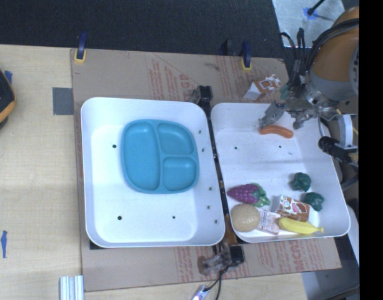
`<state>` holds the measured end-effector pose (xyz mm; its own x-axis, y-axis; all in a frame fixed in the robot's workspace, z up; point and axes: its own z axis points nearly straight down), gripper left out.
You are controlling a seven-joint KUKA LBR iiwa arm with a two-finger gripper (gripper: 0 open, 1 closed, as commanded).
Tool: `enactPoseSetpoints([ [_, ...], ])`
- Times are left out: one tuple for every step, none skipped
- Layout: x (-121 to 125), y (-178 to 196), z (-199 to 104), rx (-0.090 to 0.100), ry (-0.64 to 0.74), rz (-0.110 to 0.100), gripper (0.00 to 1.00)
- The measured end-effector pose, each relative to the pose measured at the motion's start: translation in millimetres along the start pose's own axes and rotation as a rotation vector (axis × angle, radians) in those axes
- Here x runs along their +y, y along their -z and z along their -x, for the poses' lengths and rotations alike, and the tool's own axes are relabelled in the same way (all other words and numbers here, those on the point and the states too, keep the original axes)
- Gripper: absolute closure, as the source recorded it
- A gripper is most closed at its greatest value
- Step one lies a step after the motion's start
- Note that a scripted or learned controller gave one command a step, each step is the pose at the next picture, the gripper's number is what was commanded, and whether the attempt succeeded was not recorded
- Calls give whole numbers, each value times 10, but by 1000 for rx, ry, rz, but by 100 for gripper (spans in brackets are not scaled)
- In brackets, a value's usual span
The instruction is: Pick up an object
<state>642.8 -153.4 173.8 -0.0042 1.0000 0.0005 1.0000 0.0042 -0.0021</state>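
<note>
The arm's tool hangs low over the far end of the right-hand bin, its dark fingers slightly spread and pointing down at an orange sausage-shaped toy. The sausage lies flat on the bin floor just under the fingertips; whether they touch it cannot be told, and nothing sits between the fingers.

The sausage is small, slim and orange-red with rounded ends, lying roughly crosswise near the bin's far wall. At the bin's near end sits a cluster of play food: a purple bunch of grapes with a green leaf, a round tan bun, a yellow banana, a small red-and-white carton whose print is too small to read, and two dark green pieces toward the right wall.

The left-hand bin holds a blue divided plate with three compartments. Both bins rest on a brown cardboard sheet bearing faint red printing, illegible from here, clamped at the far edge of the wooden surface. A small orange-and-white packet lies on the cardboard beyond the right bin.
</note>
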Motion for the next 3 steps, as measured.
enactPoseSetpoints([
  [3,107,4,0,3,0,100],
  [3,106,3,0,4,-1,0],
  [-624,308,209,-1,-1,-1,0],
])
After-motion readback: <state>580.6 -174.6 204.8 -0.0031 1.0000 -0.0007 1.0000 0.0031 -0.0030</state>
